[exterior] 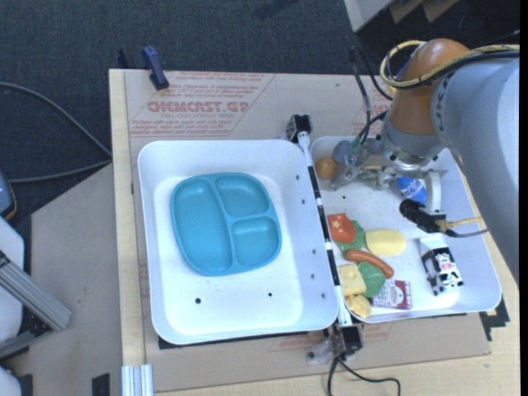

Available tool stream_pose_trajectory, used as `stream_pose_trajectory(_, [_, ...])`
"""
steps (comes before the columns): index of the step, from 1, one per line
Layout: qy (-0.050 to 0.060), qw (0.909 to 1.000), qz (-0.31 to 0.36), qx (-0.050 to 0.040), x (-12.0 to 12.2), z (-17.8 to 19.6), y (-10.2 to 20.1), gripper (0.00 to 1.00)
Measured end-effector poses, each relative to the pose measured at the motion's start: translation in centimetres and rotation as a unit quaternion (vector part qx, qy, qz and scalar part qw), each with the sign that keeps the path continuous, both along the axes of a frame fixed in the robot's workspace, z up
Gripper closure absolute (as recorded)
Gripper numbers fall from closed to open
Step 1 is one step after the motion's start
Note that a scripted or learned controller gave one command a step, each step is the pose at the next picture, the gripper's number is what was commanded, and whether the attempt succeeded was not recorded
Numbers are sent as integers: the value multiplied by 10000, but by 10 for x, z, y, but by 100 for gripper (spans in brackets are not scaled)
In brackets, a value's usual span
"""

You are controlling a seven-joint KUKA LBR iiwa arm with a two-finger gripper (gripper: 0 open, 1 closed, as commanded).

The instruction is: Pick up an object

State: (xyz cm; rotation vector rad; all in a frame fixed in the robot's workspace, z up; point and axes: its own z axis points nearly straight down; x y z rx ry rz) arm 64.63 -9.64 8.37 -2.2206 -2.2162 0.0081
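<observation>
I see gripper (375, 172) low in right bin (483, 291) | beside brown ball (327, 168) | can't tell its grip.

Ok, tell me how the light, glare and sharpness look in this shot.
Camera view: even, soft light with faint shadows; the left bin is bright but not washed out; a small sheen on the blue plate; the arm is slightly soft near the right; the small toys in the right bin are a bit blurry.
</observation>
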Motion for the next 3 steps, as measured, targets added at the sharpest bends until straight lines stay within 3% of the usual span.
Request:
stream_pose_trajectory(1, [-21,10000,6,3,-14,1,2,0])
stream_pose_trajectory(2, [-26,10000,7,7,-72,1,3,0])
stream_pose_trajectory(3, [-41,10000,13,1,-53,1,5,0])
